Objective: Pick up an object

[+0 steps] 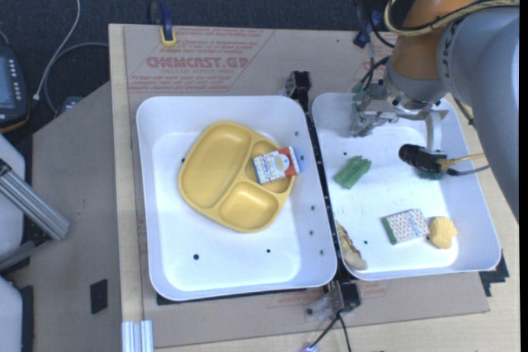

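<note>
A brown cardboard sheet covers the bench, and the two white bins sit side by side on it with dark floor behind. The gripper hangs low over the far left corner of the right bin. From this slant above I cannot tell whether it is spread or closed, and nothing can be seen caught in it.

The closest thing to it is a small green piece, lying flat and tilted on the bin floor just on the camera's side of the gripper, apart from it. It looks like the likeliest pick: it sits alone with bare white all round it, so a grasp there should meet nothing else.

Further from the gripper, toward the bin's near rim, a green-and-white patterned block lies touching, or all but touching, a yellow lump. The pair would crowd a grasp. A brownish scrap is pressed against the near left wall, awkward to reach.

Furthest off, across the divider in the left bin, a yellow divided plate carries a small carton lying on its side near the plate's edge. Nothing has been lifted yet.
</note>
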{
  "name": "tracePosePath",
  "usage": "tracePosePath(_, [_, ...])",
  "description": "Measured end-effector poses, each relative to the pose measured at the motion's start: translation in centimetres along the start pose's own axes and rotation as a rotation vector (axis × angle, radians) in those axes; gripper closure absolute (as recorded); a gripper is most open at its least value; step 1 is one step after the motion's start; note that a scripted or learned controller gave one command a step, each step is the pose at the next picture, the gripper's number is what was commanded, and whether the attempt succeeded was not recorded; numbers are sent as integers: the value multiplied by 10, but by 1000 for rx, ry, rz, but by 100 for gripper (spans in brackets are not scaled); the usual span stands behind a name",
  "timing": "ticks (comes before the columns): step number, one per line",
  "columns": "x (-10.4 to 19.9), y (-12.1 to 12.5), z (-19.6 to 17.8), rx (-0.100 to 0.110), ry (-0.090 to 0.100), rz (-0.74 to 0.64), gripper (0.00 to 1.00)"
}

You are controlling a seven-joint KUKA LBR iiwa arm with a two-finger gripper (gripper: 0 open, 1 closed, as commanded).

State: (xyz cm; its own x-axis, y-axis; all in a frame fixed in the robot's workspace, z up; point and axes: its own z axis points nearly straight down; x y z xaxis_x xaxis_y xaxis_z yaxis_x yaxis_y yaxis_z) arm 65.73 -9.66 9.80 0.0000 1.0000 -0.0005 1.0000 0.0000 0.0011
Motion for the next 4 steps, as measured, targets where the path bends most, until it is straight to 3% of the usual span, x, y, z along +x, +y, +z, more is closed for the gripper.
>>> tracePosePath(1, [-1, 2, -65, -5, -1, 0, 100])
tracePosePath(3, [3, -1, -155, -5, 0, -2, 100])
tracePosePath(4, [66, -12, -153, 3, 3, -7, 100])
